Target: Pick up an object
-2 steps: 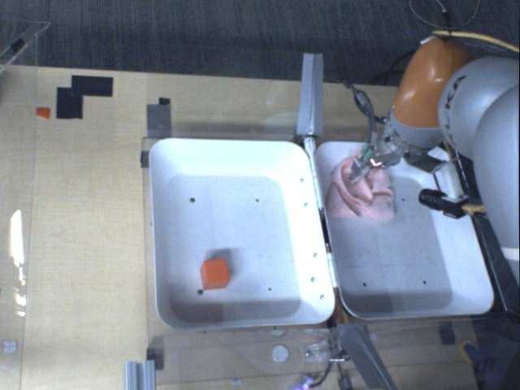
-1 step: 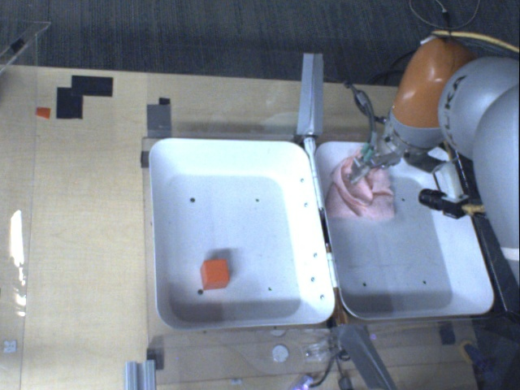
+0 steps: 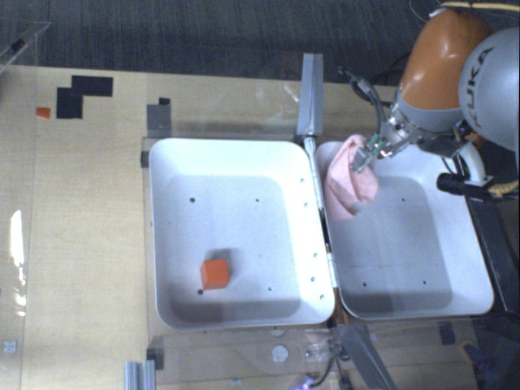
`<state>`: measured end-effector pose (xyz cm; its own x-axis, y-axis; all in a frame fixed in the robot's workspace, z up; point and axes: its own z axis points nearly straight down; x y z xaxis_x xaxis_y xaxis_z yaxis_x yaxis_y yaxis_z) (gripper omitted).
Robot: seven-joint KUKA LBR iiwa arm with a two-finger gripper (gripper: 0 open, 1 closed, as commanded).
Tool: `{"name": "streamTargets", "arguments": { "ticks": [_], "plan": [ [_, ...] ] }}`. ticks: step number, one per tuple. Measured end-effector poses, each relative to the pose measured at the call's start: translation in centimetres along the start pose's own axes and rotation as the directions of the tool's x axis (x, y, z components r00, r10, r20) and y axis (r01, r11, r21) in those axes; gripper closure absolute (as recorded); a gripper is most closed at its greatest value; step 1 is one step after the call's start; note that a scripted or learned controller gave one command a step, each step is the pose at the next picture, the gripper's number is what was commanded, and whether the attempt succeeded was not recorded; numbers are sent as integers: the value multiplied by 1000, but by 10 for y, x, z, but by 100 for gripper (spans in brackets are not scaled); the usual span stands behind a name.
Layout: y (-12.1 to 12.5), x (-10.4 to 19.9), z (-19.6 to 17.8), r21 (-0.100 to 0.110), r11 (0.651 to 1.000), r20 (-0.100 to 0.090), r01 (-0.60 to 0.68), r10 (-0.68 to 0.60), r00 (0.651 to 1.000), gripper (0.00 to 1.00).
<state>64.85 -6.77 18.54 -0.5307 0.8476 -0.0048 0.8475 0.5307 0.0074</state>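
Grey arm [image 3: 491,75], orange band [image 3: 443,51], black cables at wrist.

Fingertips of the gripper [image 3: 363,159] buried in the pink cloth [image 3: 349,187]. Arm [image 3: 467,63] cut off at the right edge. Left bin [image 3: 162,218] wall beside the cloth partly covered.

Claw [image 3: 363,158] low, arm angled leftward
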Motion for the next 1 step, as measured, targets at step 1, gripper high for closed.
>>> {"name": "streamTargets", "arguments": {
  "ticks": [1],
  "plan": [
    [0, -33, 85, -3, 993, 2, 116, -116, 993, 0]
  ]
}}
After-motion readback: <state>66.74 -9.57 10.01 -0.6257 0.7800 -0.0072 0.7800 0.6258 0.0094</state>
